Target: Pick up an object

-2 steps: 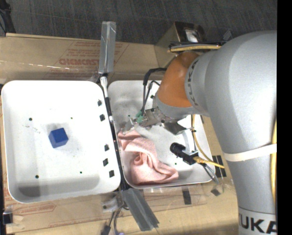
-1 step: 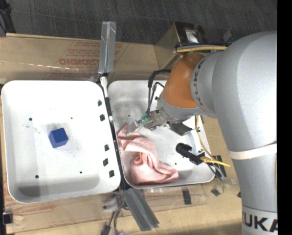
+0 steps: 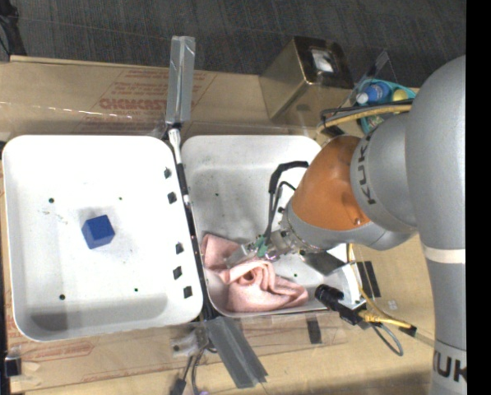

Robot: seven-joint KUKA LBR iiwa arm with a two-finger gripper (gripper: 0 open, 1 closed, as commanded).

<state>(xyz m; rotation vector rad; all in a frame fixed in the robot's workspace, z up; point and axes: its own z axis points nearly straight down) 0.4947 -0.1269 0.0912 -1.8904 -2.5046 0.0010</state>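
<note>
Gripper (image 3: 266,248) of the grey arm (image 3: 368,196) sits low in the right bin (image 3: 229,159), directly on the upper edge of the pink cloth (image 3: 253,280); whether it grasps the cloth cannot be told from this angle. This cloth lies crumpled in the near part of the right bin. A blue cube (image 3: 98,230) rests alone in the left bin (image 3: 31,220), well apart from the cloth.

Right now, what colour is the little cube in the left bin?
Blue. The cube shows clearly in the camera view, against the white bin.
</note>
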